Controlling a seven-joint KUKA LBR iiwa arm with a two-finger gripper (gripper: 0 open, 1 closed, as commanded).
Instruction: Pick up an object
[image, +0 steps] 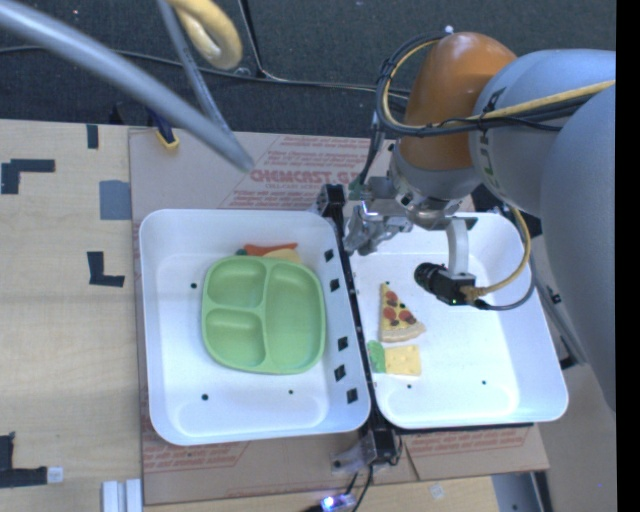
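Your gripper (372, 232) hangs at the right white bin's (500, 400) upper-left corner, opening unclear from here, so drop squarely over the triangular toy pizza slice (397, 313) at centre frame, clear of the divider.

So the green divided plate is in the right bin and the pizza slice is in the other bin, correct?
Not quite: the green divided plate lies in the left bin, as the camera view shows. The pizza slice is in the other bin, the right one.
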